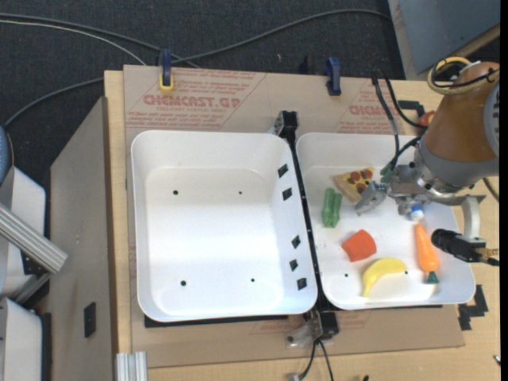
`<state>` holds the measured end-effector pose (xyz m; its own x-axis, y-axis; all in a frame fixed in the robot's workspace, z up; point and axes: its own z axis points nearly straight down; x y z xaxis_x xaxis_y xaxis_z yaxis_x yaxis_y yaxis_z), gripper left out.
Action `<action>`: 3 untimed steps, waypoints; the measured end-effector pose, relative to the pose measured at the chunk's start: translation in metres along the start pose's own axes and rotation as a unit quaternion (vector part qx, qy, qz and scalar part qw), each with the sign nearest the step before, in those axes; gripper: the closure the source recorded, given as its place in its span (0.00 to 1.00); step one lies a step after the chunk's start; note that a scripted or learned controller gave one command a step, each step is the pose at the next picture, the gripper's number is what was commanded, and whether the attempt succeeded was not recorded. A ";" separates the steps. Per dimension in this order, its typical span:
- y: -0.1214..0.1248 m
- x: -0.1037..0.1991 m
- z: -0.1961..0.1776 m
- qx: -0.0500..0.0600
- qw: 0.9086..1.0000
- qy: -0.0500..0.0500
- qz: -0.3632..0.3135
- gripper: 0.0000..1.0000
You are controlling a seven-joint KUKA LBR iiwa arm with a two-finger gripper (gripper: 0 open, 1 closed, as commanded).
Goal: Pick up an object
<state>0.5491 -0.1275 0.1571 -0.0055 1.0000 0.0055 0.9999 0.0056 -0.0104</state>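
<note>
The right bin [444,296] holds several toy foods. A pizza slice [353,181] lies near its back. A green vegetable [331,208] stands by the divider, a red-orange block [359,245] sits in the middle, a yellow banana [382,273] lies near the front, and an orange carrot [427,250] lies at the right. My gripper [370,198] hangs low over the bin, just right of the pizza slice and the green piece, with nothing visibly held in it.
The left bin [159,165] sits beside the right one, parted from it by a black clamp strip [295,205]. Blue clamps [166,68] pin the cardboard at the back. Cables cross the dark floor behind. The arm's orange band [460,125] rises over the right bin's back corner.
</note>
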 end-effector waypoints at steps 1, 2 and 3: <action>0.079 0.026 0.072 -0.007 1.000 -0.003 0.000 0.00; 0.086 0.032 0.067 -0.011 1.000 -0.004 0.002 0.00; 0.109 0.033 0.066 -0.006 1.000 -0.003 0.002 0.00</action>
<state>0.6567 -0.0933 0.0900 -0.0016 1.0000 0.0002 1.0000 0.0016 0.0023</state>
